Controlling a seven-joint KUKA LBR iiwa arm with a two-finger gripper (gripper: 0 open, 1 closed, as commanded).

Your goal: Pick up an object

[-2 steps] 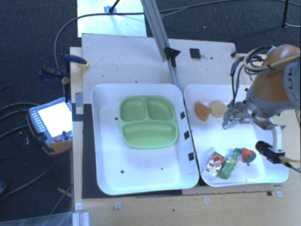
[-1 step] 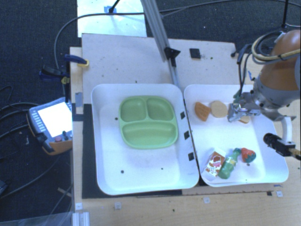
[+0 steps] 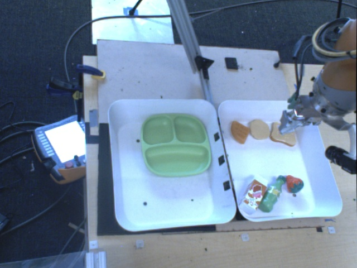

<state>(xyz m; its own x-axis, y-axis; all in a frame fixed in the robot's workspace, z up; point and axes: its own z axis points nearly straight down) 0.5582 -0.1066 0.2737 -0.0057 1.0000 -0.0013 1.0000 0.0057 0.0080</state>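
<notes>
Bread slice (image 3: 284, 138) lay at the far right of the right bin (image 3: 318, 175), directly under the gripper (image 3: 288, 123); I could not tell how the jaws stood. Left bin (image 3: 128, 200) held a green divided plate (image 3: 175, 144). Beside the slice, toward the divider, I noted a round cracker-like piece (image 3: 259, 129) and an orange wedge (image 3: 240, 132), close-set. Near the front rim: a green bottle (image 3: 270, 196), a small carton (image 3: 254, 195), a strawberry toy (image 3: 294, 184), clustered and touching.

Green plate (image 3: 176, 152); white bins (image 3: 128, 205); possibly red strawberry (image 3: 294, 184).
</notes>
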